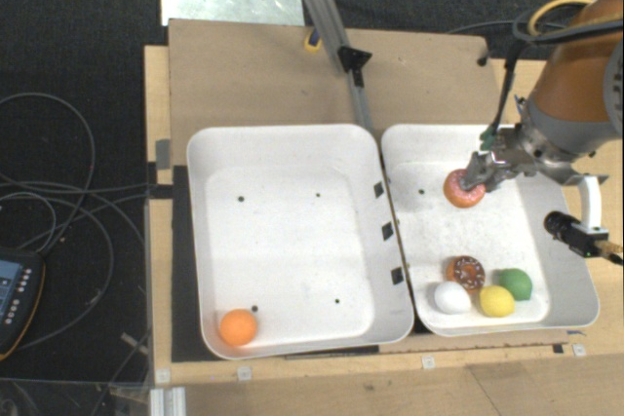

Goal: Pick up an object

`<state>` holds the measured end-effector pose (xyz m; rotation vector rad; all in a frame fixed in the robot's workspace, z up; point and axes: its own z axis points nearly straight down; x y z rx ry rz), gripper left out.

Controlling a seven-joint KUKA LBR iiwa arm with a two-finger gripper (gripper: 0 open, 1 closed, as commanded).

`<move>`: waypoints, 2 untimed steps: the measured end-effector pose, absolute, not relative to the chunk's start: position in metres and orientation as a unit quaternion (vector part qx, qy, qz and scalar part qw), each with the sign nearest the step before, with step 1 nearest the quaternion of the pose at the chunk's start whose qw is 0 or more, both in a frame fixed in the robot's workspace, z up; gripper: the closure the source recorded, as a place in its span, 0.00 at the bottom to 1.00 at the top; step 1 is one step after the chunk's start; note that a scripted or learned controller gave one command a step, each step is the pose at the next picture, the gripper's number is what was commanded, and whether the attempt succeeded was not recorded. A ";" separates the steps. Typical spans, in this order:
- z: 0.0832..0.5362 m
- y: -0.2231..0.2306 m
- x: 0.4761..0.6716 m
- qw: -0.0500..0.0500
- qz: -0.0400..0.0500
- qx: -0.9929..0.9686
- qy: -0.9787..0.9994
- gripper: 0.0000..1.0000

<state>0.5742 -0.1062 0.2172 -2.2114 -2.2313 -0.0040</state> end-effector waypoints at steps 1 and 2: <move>0.231 -0.052 0.559 0.000 -0.002 -0.703 -0.711 1.00; 0.224 -0.005 0.538 0.001 -0.001 -0.704 -0.711 1.00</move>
